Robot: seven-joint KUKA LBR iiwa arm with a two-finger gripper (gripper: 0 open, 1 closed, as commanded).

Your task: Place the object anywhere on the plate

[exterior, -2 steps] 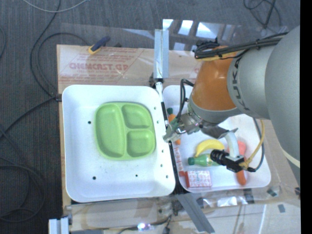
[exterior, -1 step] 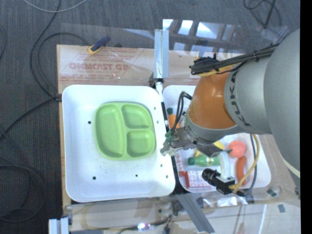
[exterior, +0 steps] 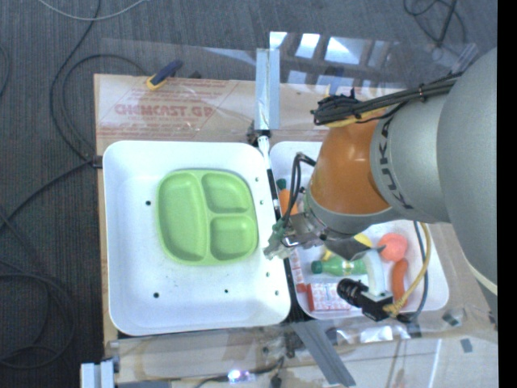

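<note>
reaching in from three o'clock, the grey arm (exterior: 452, 152) with its orange band (exterior: 351, 172) hangs over the right bin (exterior: 436, 293), and the gripper (exterior: 281, 239) sits at the bin's nine o'clock edge, right over the divide between the two bins. whether its jaws are apart or together i cannot tell; the wrist hides them from above, and nothing shows clearly between them. the green plate (exterior: 207, 217), with three compartments, lies in the middle of the left bin (exterior: 129, 297), at nine o'clock from the gripper and bare on top. the loose objects all lie in the right bin: a green bottle (exterior: 339, 265) near the gripper at four o'clock, a pink ball (exterior: 394, 246), an orange carrot-like piece (exterior: 401, 277) just below it, and a red-and-white packet (exterior: 323, 296) at the bin's six o'clock side.
</note>
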